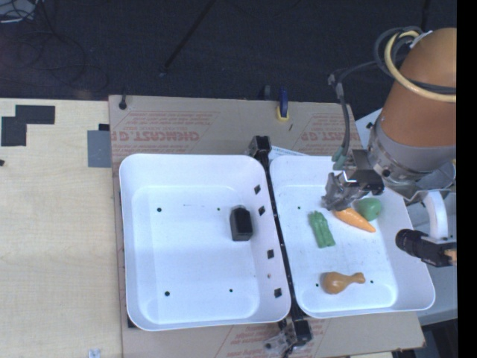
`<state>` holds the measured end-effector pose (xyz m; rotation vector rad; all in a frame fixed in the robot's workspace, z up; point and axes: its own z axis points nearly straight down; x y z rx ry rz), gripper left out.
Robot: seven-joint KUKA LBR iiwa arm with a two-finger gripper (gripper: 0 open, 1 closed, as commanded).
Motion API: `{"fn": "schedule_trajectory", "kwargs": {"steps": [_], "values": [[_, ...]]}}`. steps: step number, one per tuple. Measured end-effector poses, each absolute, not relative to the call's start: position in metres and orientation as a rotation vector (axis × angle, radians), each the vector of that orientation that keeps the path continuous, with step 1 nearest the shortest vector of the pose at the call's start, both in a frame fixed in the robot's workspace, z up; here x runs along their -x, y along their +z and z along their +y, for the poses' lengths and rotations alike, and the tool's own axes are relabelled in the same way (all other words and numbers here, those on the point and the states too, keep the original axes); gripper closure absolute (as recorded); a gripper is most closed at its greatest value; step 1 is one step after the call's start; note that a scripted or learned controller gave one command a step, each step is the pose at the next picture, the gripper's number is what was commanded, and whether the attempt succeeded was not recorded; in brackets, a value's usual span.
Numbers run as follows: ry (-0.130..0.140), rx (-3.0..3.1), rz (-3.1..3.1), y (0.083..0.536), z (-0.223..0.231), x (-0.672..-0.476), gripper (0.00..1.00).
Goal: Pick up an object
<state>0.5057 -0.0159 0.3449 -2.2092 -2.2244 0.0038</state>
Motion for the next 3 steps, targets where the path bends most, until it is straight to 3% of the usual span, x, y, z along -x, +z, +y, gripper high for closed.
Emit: {"fn": "schedule_trajectory", "kwargs": {"steps": [1,2,3], "values": [[0.004,2.214,-2.223,0.349,0.028,-0.484,1.0],[0.01,2.221,-2.215,0.307,0.0,-0.475,1.0],[-0.012,2.224,-2.229,0.425,0.003,-0.477,1.0]]}}
